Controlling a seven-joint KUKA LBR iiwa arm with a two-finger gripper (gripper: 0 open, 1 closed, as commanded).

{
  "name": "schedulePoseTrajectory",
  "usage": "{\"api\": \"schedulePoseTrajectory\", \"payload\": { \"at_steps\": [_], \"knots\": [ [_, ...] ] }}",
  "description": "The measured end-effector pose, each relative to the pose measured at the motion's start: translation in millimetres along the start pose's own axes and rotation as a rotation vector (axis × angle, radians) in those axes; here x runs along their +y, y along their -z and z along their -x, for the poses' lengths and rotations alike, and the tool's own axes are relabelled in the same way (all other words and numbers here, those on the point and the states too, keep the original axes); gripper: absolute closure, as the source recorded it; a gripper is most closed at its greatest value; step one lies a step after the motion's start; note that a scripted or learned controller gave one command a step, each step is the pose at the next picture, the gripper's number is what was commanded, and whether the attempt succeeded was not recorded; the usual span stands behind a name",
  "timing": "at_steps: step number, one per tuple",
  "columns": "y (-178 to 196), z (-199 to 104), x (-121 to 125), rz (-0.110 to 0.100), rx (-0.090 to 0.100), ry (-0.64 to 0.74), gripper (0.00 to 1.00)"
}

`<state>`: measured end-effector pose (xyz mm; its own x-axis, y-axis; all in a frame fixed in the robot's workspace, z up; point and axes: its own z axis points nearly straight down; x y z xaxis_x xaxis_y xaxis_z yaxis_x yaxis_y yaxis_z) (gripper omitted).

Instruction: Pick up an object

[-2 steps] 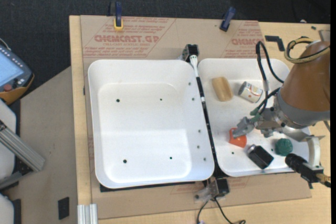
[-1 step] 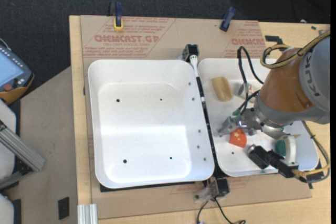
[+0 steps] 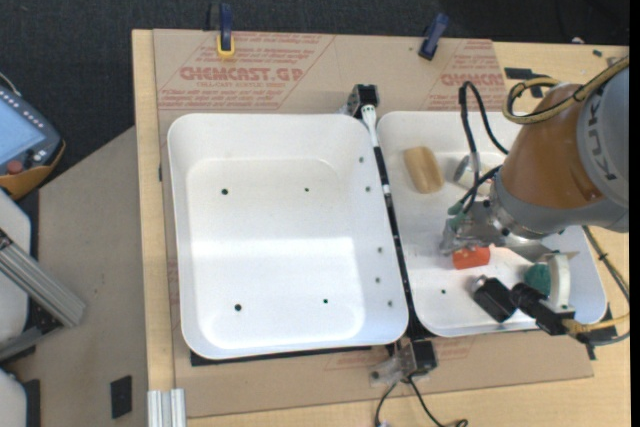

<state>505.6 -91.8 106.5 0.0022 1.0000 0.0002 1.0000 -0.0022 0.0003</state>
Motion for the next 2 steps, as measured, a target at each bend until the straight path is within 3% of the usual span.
{"api": "schedulePoseTrajectory", "payload": {
  "at_steps": [1,2],
  "knots": [
    [82,-108,-4,0.007,0.002,0.011,1.00],
    [170,-68,-26,0.008,-0.002,-0.001,1.00]
  ]
}}
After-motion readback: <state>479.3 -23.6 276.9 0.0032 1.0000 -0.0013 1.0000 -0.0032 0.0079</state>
